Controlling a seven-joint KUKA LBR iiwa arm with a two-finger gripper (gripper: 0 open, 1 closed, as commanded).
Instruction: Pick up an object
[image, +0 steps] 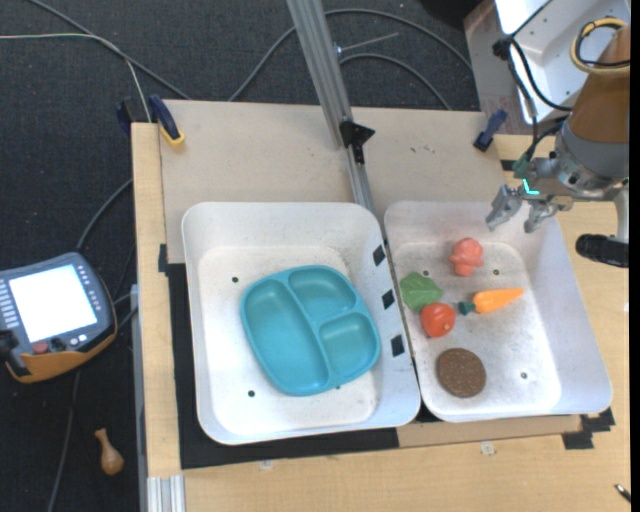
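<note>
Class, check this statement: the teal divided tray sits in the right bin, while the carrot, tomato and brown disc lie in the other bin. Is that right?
One detail is wrong. The camera view shows the teal divided tray in the left bin, not the right. The carrot, tomato and brown disc lie in the other bin, the right bin, as stated.

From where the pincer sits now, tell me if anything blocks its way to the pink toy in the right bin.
Nothing visible blocks it. The pincer, fingers spread, is above the right bin's far edge, and the pink toy lies exposed just to its left. The carrot lies nearer the camera, off that line.
</note>
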